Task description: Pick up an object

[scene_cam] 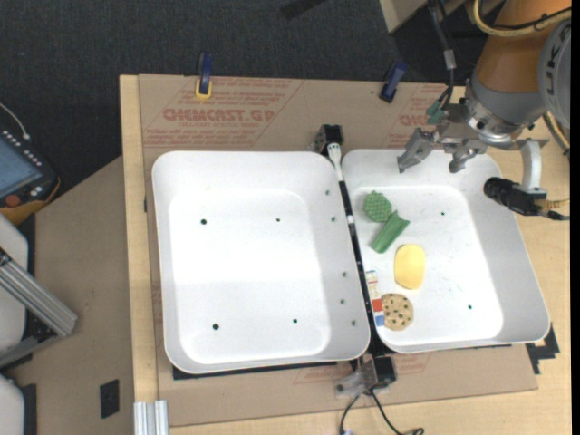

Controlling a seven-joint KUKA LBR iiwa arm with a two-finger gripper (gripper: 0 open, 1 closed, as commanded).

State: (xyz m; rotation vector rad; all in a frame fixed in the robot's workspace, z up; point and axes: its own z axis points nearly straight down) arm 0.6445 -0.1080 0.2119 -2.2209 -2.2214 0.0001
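Observation:
In the right bin [489, 270] lie a green leafy toy [384, 217], a yellow rounded piece [410, 266] and a brown cookie [396, 311], lined up along the bin's left side. A small red, white and blue item [375, 295] sits next to the cookie by the bin's left wall. My gripper [438, 155] hovers over the far edge of the right bin, above and to the right of the green toy. Its fingers are spread, with nothing between them.
The left bin [249, 256] stands beside the right one on a cardboard sheet [272, 107]. Blue clamps [205, 71] hold the sheet's far edge. A black clip [328, 138] sits where the bins meet at the back.

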